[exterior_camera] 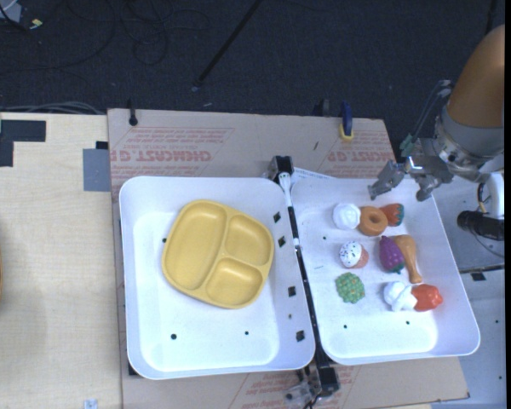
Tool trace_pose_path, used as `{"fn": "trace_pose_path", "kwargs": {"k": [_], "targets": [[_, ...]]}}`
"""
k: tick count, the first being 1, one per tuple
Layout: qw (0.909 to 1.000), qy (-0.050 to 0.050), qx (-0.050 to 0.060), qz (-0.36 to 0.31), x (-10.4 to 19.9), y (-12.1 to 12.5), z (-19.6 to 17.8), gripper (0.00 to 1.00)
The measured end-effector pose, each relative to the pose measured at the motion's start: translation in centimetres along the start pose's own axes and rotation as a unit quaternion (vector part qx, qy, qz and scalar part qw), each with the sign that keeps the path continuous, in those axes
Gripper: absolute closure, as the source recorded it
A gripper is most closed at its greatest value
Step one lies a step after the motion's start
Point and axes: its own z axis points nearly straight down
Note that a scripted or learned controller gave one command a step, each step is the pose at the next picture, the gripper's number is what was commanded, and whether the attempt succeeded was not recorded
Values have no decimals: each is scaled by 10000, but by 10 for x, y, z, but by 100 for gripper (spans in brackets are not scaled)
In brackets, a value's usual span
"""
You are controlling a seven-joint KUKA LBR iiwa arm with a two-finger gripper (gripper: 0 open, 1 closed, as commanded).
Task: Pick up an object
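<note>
Above the far right corner of the right bin [460, 331] my pincer [404, 181] hangs with its two fingers spread wide, nothing between them. One fingertip points toward the bin's far rim, the other sits further right, over the rim's corner. My arm [479, 92] comes in from beyond that corner, its orange band highest, the grey wrist below it tilting down and inward toward the bin.

Inside the right bin lie the toy foods, all clear of my fingers. Nearest the pincer, just inside the far rim, is a brown doughnut [373, 221], with a white round piece [347, 216] touching it on the side toward the left bin and a red piece [394, 213] on its other side. Toward the bin's middle lie a speckled white egg-like piece [351, 253], a purple grape bunch [391, 254] and an orange drumstick [409, 256] beside the grapes. Closer to the near rim are a green broccoli-like clump [350, 288], a white piece [398, 295] and a red tomato-like piece [427, 296] touching it.

The left bin [153, 339] adjoins the right bin and holds a yellow divided plate [219, 252]. Both bins rest on the worktop [43, 262].
</note>
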Motion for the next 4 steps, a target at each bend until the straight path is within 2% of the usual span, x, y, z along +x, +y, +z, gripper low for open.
{"fn": "trace_pose_path", "kwargs": {"k": [1,2,3,4], "targets": [[10000,3,-3,-3,0,0,-10,100],[10000,-13,-80,-11,23,8,-150,100],[10000,7,24,-2,47,-3,-87,100],[10000,-12,-96,-9,65,11,-268,100]]}}
